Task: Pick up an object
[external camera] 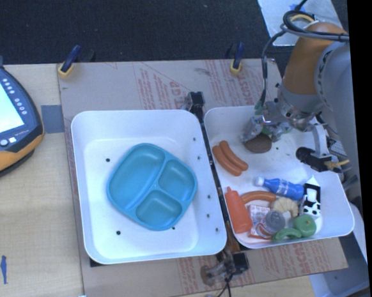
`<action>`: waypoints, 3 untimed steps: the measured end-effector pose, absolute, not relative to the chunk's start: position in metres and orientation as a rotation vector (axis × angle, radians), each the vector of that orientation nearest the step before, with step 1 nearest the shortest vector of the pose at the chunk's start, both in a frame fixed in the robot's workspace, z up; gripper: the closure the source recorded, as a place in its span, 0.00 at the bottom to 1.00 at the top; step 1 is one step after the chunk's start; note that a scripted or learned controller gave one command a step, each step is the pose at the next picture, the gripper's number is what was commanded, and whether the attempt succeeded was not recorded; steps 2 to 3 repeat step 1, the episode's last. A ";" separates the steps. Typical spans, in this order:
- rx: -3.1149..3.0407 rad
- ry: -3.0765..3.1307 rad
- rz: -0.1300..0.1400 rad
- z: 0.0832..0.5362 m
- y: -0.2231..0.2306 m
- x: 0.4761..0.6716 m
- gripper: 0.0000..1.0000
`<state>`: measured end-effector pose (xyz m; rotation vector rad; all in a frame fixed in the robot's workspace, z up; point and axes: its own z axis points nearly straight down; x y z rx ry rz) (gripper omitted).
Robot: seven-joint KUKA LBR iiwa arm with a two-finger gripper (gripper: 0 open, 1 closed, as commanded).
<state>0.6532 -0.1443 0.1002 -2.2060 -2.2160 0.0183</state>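
The grey two-finger gripper (261,130) sits in the upper right of the frame, low over the top end of the right-hand shallow white plastic bin (346,225). Just below its tip lies a dark brown rounded disc-shaped object (259,144), touching or nearly touching it. I cannot tell how the gripper is set or whether it has hold of anything.

By my reading the pick is at the approach or grasp stage: the brown disc appears to rest on the bin floor, so nothing seems lifted yet, and closing and raising are left.

Down and to the left of the disc are two orange-brown toy sausages (229,158), side by side. In the lower right of the frame sits a crowded heap: one blue and white plastic bottle (283,186), one orange-red bottle-shaped toy (237,210), one green ring-shaped toy (296,229), one black and white block (312,201), and smaller pieces I cannot count.

The left-hand white bin (88,130) holds one light blue plastic divided plate (152,186) with three compartments. One orange-edged tablet pendant (3,120) lies at far left.
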 end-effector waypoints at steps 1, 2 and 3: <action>-2.215 -2.227 0.001 0.245 -0.072 0.570 1.00; -2.215 -2.227 0.001 0.245 -0.072 0.570 1.00; -2.215 -2.227 0.001 0.245 -0.072 0.570 1.00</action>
